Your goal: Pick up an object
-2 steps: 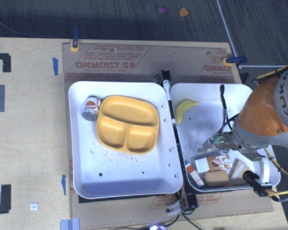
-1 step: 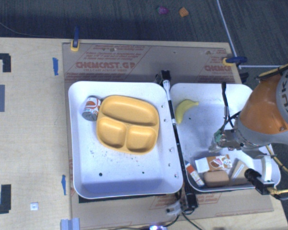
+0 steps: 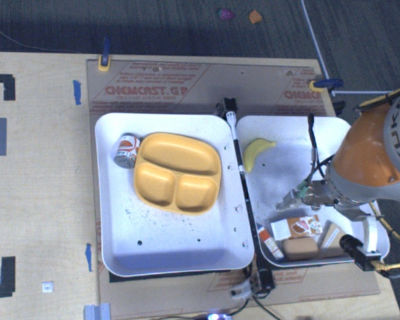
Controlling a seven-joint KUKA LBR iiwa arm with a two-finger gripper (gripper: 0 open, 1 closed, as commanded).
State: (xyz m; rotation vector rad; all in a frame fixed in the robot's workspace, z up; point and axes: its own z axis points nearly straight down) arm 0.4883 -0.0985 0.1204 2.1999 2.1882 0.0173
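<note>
- The tool (image 3: 300,195) hangs over the right bin (image 3: 287,155); its finger state cannot be told.
- Open floor lies between the banana (image 3: 257,150) and the near-edge boxes (image 3: 299,235).
- Board (image 3: 147,89) reads "CHEMCAST GP".

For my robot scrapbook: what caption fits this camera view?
Robot arm reaches over right bin near a banana; yellow tray fills left bin.

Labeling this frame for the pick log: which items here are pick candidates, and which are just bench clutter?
Pick candidates (in the bins):
- yellow divided tray, left bin
- small can beside it
- banana, right bin
- carton, brown block, near the end effector

Clutter:
- blue clamps
- blue tape marks
- floor scraps
- cardboard sheet under the bins
</note>
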